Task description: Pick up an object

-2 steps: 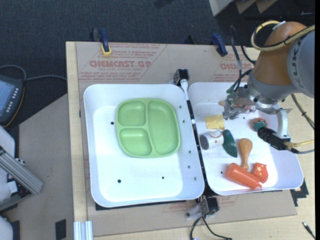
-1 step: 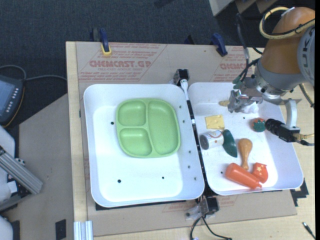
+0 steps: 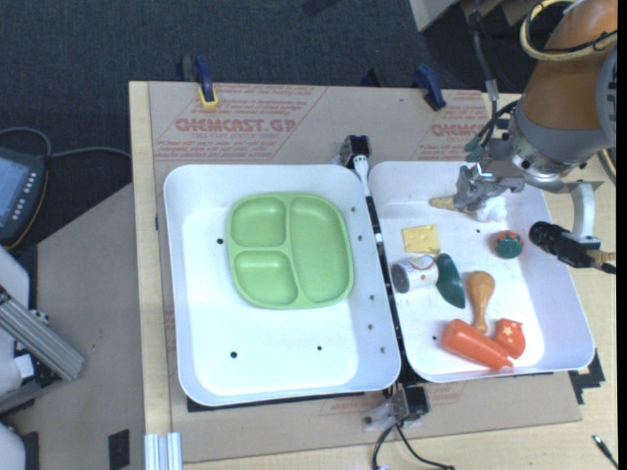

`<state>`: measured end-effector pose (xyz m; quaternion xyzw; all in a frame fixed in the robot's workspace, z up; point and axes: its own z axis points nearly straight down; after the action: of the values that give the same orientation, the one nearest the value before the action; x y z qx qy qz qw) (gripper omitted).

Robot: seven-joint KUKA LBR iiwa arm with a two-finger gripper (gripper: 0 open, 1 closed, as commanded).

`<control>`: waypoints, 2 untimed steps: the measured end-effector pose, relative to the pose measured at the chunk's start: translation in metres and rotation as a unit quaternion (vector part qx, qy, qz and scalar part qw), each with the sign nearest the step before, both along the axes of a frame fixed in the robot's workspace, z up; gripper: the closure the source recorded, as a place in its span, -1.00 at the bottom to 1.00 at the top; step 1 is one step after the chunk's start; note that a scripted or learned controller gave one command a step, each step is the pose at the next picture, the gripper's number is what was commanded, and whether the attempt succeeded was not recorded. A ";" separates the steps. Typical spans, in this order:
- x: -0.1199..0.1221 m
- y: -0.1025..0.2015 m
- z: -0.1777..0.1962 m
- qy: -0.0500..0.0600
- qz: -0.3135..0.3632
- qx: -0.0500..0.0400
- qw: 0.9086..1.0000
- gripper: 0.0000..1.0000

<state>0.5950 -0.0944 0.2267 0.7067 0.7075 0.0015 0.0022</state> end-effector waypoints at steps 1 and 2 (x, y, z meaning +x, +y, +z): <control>-0.006 0.050 -0.011 0.004 0.002 0.001 1.000 1.00; -0.006 0.084 0.008 0.001 0.002 0.001 1.000 1.00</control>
<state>0.5886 -0.0103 0.2347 0.7054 0.7088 0.0017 0.0011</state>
